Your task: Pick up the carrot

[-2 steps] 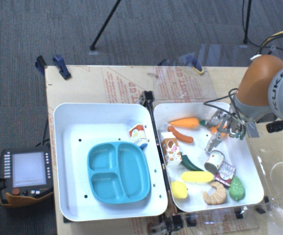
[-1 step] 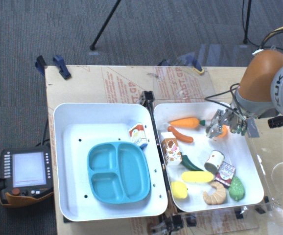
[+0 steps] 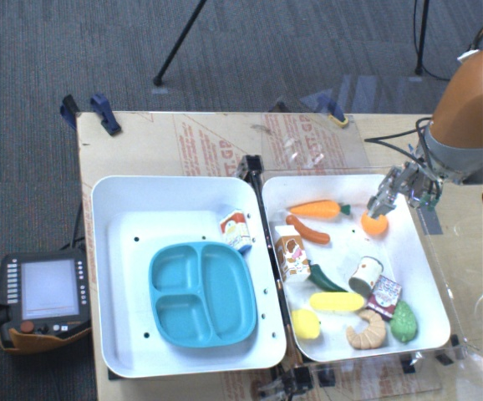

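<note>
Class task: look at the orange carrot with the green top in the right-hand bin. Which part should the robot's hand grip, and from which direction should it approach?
Grip the orange carrot with the green top around the middle of its orange body, coming straight down from above. It lies flat, long axis running left-right, so the fingers should probably close across its narrow width. The red sausage sits close below-left, so stay nearer the green end. The hand is to its right.

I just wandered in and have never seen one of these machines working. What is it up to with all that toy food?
A robot arm reaches in from the right, its gripper hovering just above a small orange fruit in the right bin. The carrot it is meant to pick up lies untouched to the left of the gripper, beside a red sausage. The left bin holds a blue divided plate and a small carton.
</note>
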